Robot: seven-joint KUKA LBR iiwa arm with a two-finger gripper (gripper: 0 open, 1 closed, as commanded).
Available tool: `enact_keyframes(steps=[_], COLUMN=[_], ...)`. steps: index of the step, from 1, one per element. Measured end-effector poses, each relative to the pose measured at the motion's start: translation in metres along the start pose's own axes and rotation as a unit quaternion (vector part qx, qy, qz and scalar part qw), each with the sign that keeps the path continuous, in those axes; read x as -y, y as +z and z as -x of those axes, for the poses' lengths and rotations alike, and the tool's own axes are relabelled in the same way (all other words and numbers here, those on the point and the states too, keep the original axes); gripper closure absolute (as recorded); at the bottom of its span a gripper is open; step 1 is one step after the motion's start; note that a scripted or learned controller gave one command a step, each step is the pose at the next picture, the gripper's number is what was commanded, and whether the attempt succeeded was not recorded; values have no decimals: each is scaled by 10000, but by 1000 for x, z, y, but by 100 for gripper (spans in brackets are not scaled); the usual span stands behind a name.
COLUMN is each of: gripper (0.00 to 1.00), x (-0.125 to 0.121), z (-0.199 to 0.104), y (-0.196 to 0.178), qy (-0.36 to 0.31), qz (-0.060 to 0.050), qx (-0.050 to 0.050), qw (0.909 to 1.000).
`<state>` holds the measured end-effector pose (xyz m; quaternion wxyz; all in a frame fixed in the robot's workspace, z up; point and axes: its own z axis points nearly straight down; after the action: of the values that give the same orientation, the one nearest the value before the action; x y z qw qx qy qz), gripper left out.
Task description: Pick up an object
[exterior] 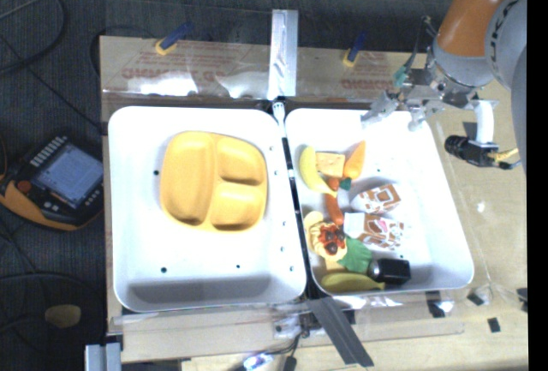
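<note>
The right bin [449, 215] holds a heap of toy food down its left half. In it are a yellow banana [308, 170], a cheese wedge [330, 164], an orange carrot [356, 157], two brown-and-white packets [378, 198] and a pizza slice [325, 236]. Lower down lie a green piece [355, 255], a black cylinder [392, 270] and a second yellow fruit [347, 282]. My gripper [396, 114] hangs over the bin's far rim, up and to the right of the carrot. It is open and nothing sits between the fingers [375, 114].
The left bin [137, 262] carries a yellow divided tray [211, 179]. A metal strip [283, 52] stands behind the seam between the bins, with clamps [174, 38] on the back board. A control pendant [60, 181] lies on the floor to the left.
</note>
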<state>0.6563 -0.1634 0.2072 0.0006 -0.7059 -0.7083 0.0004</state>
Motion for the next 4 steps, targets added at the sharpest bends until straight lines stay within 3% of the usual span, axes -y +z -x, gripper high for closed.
enact_keyframes(steps=[1,2,3,4], gripper=[0,0,0,0], x=[0,25,26,25], z=[-52,-20,-57,-17], y=[114,56,116,98], qy=[-186,974,8,597], qz=[5,-1,74,-1], qx=[14,9,-3,5], qw=[9998,9952,10000,9982])
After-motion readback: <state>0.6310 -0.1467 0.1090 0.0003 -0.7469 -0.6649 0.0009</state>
